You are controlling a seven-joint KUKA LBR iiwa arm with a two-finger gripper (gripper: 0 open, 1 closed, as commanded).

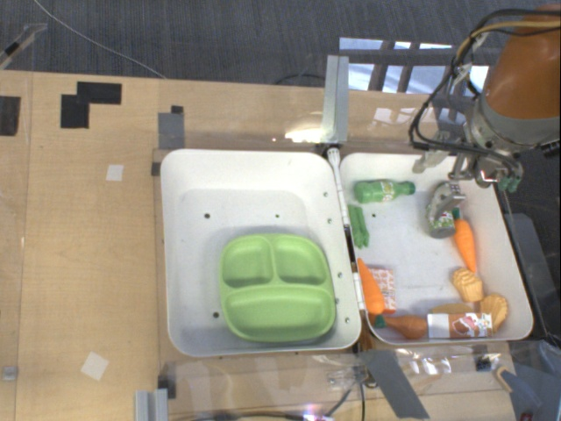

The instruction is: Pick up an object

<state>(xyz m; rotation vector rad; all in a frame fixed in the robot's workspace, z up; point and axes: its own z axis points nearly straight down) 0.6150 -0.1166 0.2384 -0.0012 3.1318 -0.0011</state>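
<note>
Pale wooden bench is carrying two white bins side by side, the left bin [184, 235] holding a green divided plate [277, 288], the right bin [412, 244] keeping the loose pickable items together. The gripper [444, 210] is hanging low near that bin's far right corner, just beside the top of an orange carrot [465, 244], probably its target; whether its jaws are open or closed I cannot tell. A green bottle [383, 189] is lying well clear.

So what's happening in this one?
The arm has reached in over the right bin, its gripper low among toy foods, beside a carrot and below a green bottle. Nothing looks lifted yet. The left bin holds a green divided plate.
</note>
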